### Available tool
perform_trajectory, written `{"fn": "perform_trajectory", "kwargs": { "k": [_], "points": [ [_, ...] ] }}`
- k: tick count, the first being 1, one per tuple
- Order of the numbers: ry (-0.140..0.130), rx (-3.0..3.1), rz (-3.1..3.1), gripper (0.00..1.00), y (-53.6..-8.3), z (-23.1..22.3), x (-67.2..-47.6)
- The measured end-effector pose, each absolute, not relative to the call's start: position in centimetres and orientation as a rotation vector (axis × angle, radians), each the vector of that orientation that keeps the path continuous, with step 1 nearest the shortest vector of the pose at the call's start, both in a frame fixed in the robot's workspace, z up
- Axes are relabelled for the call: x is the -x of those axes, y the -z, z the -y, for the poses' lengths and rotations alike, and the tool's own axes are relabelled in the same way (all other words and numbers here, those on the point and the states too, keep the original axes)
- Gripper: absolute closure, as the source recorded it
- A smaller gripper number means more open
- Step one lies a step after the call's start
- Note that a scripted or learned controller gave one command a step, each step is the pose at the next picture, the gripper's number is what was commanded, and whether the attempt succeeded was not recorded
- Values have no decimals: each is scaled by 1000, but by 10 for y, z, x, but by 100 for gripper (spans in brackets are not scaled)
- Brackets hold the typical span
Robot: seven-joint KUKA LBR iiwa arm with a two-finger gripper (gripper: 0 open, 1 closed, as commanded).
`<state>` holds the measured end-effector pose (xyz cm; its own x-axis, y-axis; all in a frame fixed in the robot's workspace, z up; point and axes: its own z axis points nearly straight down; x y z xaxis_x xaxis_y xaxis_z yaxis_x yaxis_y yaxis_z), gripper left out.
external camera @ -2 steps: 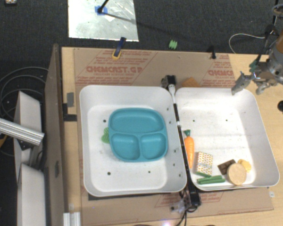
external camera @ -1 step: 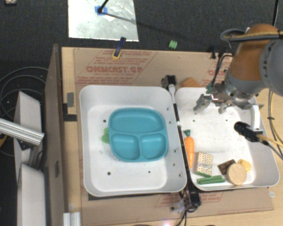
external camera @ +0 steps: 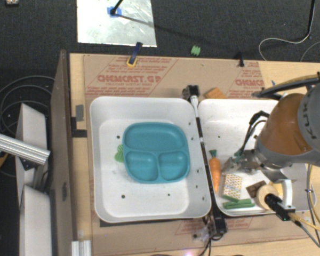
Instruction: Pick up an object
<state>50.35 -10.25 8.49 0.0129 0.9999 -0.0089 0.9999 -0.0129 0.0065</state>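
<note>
Seen from above, the grey-and-orange arm (external camera: 290, 129) hangs over the right bin (external camera: 229, 113), its gripper (external camera: 240, 161) low among the objects; whether it is wide, narrow or holding anything cannot be told, as the wrist hides it. The likeliest target, a carrot (external camera: 215, 174), lies just left of the gripper beside a patterned packet (external camera: 232, 186) and a green stick (external camera: 238, 203), so a good pick means descending squarely over one item, clear of neighbours. Left of the carrot, the left bin (external camera: 104, 143) holds a teal divided plate (external camera: 156, 152).
</note>
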Motion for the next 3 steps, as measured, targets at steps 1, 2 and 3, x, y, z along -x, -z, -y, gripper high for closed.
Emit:
{"fn": "perform_trajectory", "kwargs": {
  "k": [1,2,3],
  "points": [
    [-8,-2207,-2216,0,-87,159,-619],
    [-13,-2204,-2218,0,-178,169,-673],
    [2,-2216,-2238,0,-111,84,-629]
  ]
}}
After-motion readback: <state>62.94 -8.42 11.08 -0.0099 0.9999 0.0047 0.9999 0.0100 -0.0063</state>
